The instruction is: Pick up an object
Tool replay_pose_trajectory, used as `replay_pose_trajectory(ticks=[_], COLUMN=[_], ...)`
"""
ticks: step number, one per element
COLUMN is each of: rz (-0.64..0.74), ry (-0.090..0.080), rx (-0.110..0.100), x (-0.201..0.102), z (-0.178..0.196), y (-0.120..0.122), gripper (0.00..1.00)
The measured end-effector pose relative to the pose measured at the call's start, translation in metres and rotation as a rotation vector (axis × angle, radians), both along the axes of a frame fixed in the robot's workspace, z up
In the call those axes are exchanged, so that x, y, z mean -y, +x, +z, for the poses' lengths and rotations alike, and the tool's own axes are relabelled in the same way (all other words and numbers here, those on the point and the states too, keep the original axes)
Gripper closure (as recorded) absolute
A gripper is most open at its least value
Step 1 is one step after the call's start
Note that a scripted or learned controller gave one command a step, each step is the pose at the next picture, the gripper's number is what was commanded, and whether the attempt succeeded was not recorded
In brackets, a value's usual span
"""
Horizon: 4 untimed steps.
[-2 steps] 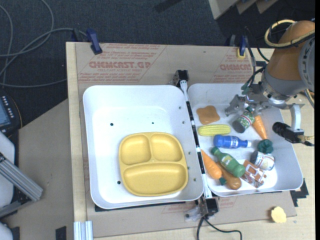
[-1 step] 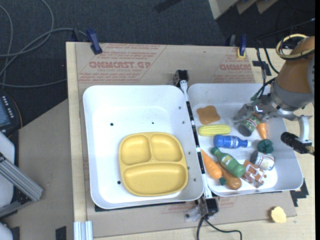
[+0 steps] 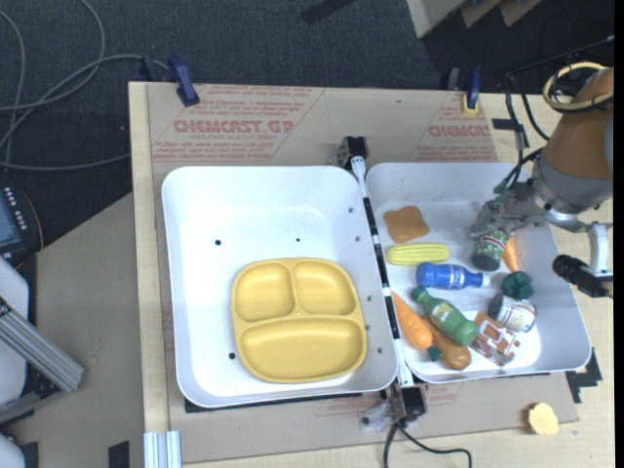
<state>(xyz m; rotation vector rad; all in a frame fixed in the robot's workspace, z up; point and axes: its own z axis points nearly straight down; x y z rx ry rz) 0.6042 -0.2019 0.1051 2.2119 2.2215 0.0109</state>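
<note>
gripper low in right bin, far side, right over a dark can | finger state: can't tell | can beside small carrot, near corn & blue bottle | left bin: yellow tray

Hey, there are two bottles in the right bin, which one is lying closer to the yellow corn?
The blue bottle with the white cap. It lies just below the corn, while the green bottle sits further down, beside the carrot.
</note>
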Motion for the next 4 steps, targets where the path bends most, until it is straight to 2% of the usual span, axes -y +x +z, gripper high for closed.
replay_pose_trajectory(ticks=[1,2,3,4], rz=[0.002,0.000,0.004,0.003], ry=[0.001,-0.001,0.002,0.001], rx=[-0.009,0.002,-0.003,-0.007], x=[-0.067,-0.103,-0.172,-0.222], z=[-0.009,0.109,0.147,0.149], y=[0.004,-0.022,-0.026,-0.014], gripper=[1.00,1.00,1.00,1.00])
